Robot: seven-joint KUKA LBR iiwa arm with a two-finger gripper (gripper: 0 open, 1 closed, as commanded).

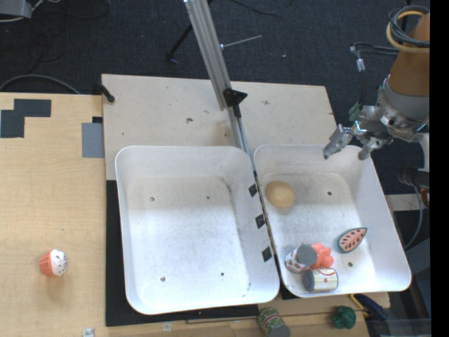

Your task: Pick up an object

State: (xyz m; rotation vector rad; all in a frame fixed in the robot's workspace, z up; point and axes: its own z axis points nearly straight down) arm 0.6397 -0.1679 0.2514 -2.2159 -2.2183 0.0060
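Two fingers of the gripper [350, 144] stand visibly spread, with nothing between them; we record the pincer as open and empty, poised above the far right rim of the right bin [382, 195]. Nearest below it, towards the bin's middle, lies a rounded tan object [280, 194], well apart from its neighbours. Further forward we note a slice-shaped toy, red with a green edge [351, 239], lying alone near the right wall, and a crowded cluster at the front: an orange piece [322, 255], a grey round piece [304, 255] touching it, and a small white can [321, 280] just beside both. The left bin [126, 188] adjoins across the divider. In our judgement the step in hand is the approach, and no object has yet been selected by contact. We recommend the tan object as the target: it is isolated and closest. The fingers should straddle it squarely, descend fully before closing, and avoid the cluster, where a neighbour could be nudged or half-caught.
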